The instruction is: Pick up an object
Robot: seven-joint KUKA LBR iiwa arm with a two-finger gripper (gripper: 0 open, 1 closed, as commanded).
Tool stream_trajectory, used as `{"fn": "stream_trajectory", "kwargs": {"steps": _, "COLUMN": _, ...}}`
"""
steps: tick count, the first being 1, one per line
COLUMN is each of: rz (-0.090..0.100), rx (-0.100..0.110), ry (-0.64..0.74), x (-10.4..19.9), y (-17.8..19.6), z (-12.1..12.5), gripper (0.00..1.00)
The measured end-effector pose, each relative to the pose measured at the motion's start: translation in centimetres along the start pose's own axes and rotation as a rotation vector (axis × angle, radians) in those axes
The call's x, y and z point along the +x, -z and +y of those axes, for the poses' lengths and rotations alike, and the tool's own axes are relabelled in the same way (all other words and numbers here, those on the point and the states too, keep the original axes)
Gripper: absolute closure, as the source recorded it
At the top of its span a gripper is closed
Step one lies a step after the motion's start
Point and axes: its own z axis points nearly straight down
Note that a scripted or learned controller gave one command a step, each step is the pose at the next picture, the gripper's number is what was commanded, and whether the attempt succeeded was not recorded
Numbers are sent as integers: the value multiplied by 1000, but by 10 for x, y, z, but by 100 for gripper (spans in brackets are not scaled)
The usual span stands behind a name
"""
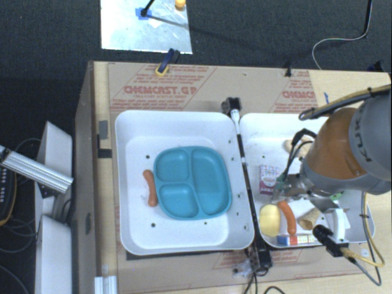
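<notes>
My arm, grey with an orange band [334, 146], hangs over the right bin [260, 127]. Its gripper [286, 190] points down near the bin's front middle. Just below it lie an orange sausage-shaped piece [288, 218] and a round yellow fruit [269, 220]. To its left stands a small pink and white carton [267, 178]. A small cream piece [287, 145] sits farther back. A tan wedge [308, 218] and a flat blue-edged item [288, 240] lie along the front wall.
The left bin [131, 182] holds a blue divided plate [192, 182] with an orange sausage [150, 187] beside it on the left. A black and white divider bar [241, 152] runs between the bins. Cables trail off the arm at the right.
</notes>
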Motion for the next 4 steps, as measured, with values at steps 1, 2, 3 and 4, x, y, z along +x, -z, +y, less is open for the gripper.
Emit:
{"fn": "stream_trajectory", "kwargs": {"steps": 1, "rz": -1, "rx": 1, "ry": 1, "x": 31, "y": 90, "z": 52, "gripper": 100}}
{"fn": "stream_trajectory", "kwargs": {"steps": 2, "rz": 0, "rx": 3, "ry": 2, "x": 96, "y": 89, "z": 79, "gripper": 100}}
{"fn": "stream_trajectory", "kwargs": {"steps": 3, "rz": -1, "rx": 1, "ry": 2, "x": 89, "y": 93, "z": 140, "gripper": 100}}
{"fn": "stream_trajectory", "kwargs": {"steps": 4, "rz": -2, "rx": 2, "ry": 0, "x": 69, "y": 89, "z": 154, "gripper": 100}}
